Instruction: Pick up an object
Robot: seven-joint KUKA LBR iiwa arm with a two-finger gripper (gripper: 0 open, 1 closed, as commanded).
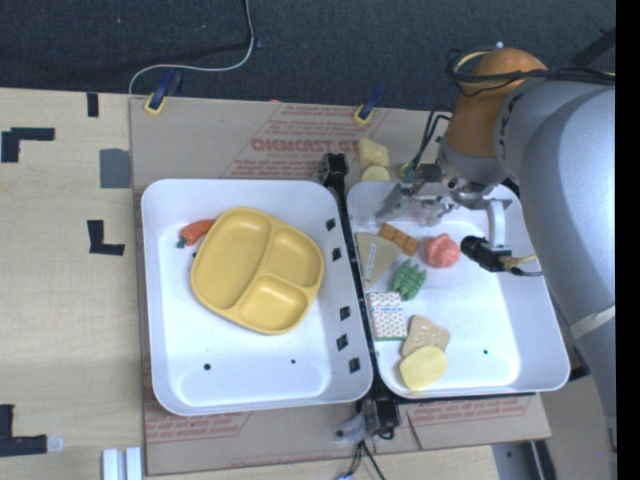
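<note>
In the camera view, the gripper hung low over the upper part of the right bin, seemingly poised to pick; I could not tell its finger state. Candidates lay centre-right: a red ball and a green toy, both unheld

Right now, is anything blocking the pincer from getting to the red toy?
Nothing visible blocks it. The pincer sits at the far end of the right bin, and the red toy lies just below it on open white floor. The small brown block lies off to the toy's left.
</note>
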